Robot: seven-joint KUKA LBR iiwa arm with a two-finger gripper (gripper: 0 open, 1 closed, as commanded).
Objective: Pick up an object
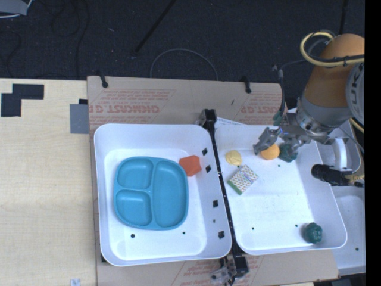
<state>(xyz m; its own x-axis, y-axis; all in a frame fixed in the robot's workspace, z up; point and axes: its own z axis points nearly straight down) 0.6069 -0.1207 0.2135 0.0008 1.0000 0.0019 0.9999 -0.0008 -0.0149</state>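
Note:
My gripper [277, 148] hangs over the far part of the right bin [280, 231], with the arm coming in from the right. A small round orange object [271, 153] sits between its two fingers, the grey left finger [264, 141] and the darker right finger [289, 154] pressing against its sides. Whether the object is off the bin floor I cannot tell. Just left of it lie a yellow lump [233, 158] and a green-and-white patterned packet [242, 179]. A dark green ball [312, 233] rests in the near right corner.
The left bin [113, 243] holds a blue divided plate [151, 193] and an orange-red block [190, 165] by its right wall. A black divider rail [219, 189] runs between the bins. The middle and near floor of the right bin is bare.

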